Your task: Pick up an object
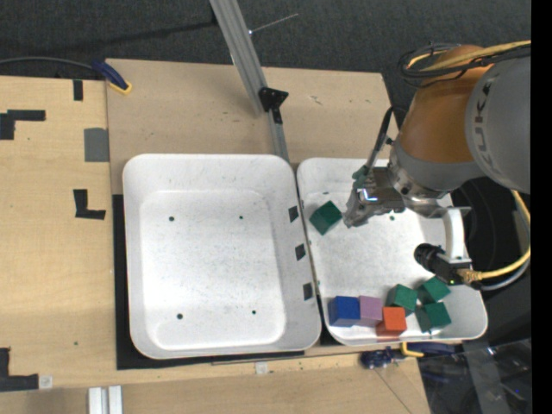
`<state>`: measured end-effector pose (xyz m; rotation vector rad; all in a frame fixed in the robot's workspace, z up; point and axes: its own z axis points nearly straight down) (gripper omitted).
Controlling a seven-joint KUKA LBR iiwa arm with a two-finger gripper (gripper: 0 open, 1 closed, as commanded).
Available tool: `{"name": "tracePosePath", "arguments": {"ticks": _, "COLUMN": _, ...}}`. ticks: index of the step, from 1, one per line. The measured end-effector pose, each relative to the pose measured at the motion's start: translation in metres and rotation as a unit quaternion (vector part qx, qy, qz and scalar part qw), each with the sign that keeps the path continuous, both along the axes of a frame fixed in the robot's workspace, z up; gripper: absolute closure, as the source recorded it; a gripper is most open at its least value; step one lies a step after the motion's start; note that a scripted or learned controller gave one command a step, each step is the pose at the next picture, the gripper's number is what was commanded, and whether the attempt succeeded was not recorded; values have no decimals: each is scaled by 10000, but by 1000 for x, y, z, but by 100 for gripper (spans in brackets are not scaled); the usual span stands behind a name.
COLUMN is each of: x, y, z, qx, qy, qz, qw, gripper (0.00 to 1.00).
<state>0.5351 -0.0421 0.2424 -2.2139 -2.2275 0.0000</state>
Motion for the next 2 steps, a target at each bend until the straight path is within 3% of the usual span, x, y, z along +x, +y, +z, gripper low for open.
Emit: {"name": "tracePosePath", "arguments": {"ticks": 2, "x": 50, "y": 105, "z": -3, "qx": 3, "qy": -8, "qz": 5, "qw": 10000, "gripper": 100}}
